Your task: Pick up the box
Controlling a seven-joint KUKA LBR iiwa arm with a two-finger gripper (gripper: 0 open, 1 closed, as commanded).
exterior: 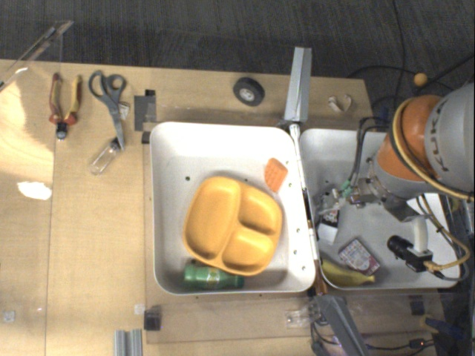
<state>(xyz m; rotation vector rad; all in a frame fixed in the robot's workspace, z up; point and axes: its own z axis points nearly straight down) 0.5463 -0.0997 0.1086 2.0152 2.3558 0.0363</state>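
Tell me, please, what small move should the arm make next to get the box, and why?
Probably slide the gripper a little toward the small flat patterned box and centre above it before descending. The box lies in the right white bin, apart from the gripper and lower in the view. A yellow banana lies just beyond it, so a centred approach seems safest.

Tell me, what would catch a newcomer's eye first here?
Probably the big yellow divided tray lying in the left bin, with a green bottle at its near edge. Next, the grey arm with its orange band over the right bin, where a small patterned box lies beside a banana.
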